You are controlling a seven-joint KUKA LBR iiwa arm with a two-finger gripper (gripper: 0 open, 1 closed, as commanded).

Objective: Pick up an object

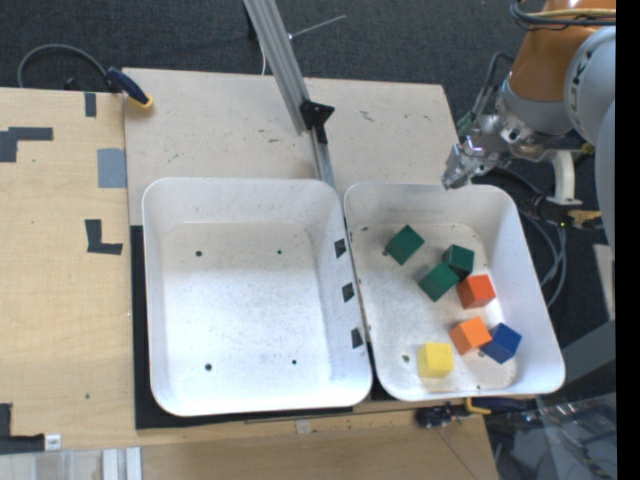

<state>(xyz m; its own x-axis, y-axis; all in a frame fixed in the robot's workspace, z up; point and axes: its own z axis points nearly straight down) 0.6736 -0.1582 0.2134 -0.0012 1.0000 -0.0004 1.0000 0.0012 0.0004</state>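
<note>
1. No brand, label or readable writing shows on anything here.
2. The left bin (240, 288) sits beside the right bin (520, 238), their rims touching.
3. In the right bin, going left to right: a green cube (404, 244) turned cornerwise, a yellow cube (435, 359) near the front wall, a second green cube (438, 281), and a third (459, 259) touching it.
4. Next come two orange cubes (476, 290) (468, 335) and a blue cube (503, 342) touching the lower orange one.
5. The cubes have no long axis.
6. The gripper (458, 171) hangs above the right bin's back rim, holding nothing.
</note>
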